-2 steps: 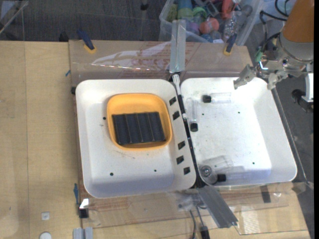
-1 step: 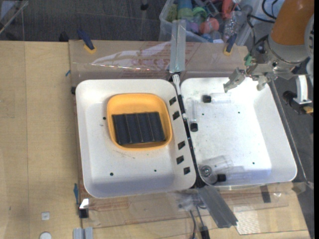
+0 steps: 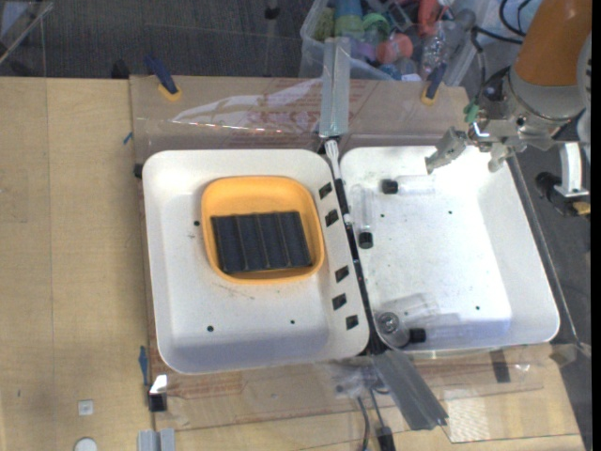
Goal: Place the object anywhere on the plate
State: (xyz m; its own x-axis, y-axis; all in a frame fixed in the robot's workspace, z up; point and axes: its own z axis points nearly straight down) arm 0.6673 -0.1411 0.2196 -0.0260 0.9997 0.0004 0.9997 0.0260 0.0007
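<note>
Plate (image 3: 214,200), orange with rounded corners, sits in the left white bin (image 3: 169,308), and the task's thing, a dark ridged rectangular block (image 3: 261,242), already lies flat in its middle, so I judge the placing done. My pincer (image 3: 470,147) hangs over the far edge of the right white bin (image 3: 526,299), well apart from the plate; it grips nothing I can make out, though how wide it stands I cannot tell. Both bins rest on a pale wooden bench (image 3: 66,252). Behind stands a clear tub of bright toys (image 3: 394,12).
</note>
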